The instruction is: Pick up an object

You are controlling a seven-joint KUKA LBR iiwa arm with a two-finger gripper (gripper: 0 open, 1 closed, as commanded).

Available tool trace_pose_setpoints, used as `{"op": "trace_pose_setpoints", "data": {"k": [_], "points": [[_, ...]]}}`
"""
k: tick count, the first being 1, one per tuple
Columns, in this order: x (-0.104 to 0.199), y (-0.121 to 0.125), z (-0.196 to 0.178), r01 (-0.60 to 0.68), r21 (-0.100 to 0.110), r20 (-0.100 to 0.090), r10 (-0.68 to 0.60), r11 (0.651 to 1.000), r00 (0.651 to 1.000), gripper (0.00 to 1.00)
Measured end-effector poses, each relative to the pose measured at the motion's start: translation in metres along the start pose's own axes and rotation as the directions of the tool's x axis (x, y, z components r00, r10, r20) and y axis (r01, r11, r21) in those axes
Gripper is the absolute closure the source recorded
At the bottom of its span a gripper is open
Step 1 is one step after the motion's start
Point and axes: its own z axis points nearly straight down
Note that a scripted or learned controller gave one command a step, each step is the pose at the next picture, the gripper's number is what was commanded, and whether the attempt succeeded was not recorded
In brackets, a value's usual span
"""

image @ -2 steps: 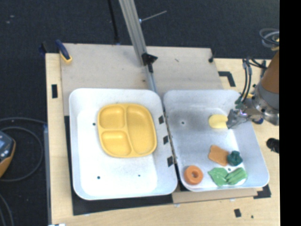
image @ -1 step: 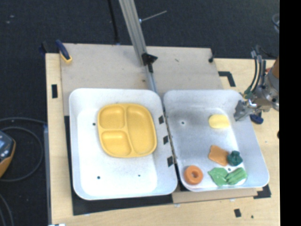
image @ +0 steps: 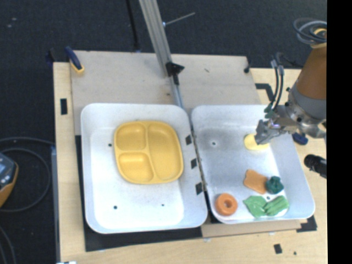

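My gripper (image: pixel 263 136) hangs over the right bin (image: pixel 220 158), near its far right part, directly above a small pale yellow object (image: pixel 251 142) that it partly covers. Nothing shows between the fingers. Nearer the front of the same bin lie an orange wedge (image: pixel 254 181), a dark green piece (image: pixel 274 185), a light green leafy piece (image: pixel 265 205) and an orange ring (image: pixel 225 204).
The left bin (image: pixel 99 202) holds a yellow divided plate (image: pixel 148 151). A metal pole (image: pixel 157 34) rises slantwise behind the bins. A blue and yellow clamp (image: pixel 73 59) sits at the bench's back left corner. Cables lie at the far left.
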Motion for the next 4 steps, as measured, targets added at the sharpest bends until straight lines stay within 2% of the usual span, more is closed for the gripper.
{"op": "trace_pose_setpoints", "data": {"k": [2, 4], "points": [[0.089, 0.002, 0.014, -0.001, 0.002, 0.000, 0.001, 1.000, 1.000, 1.00], [0.197, -0.022, 0.002, 0.001, 0.004, -0.002, -0.001, 1.000, 1.000, 1.00]]}}
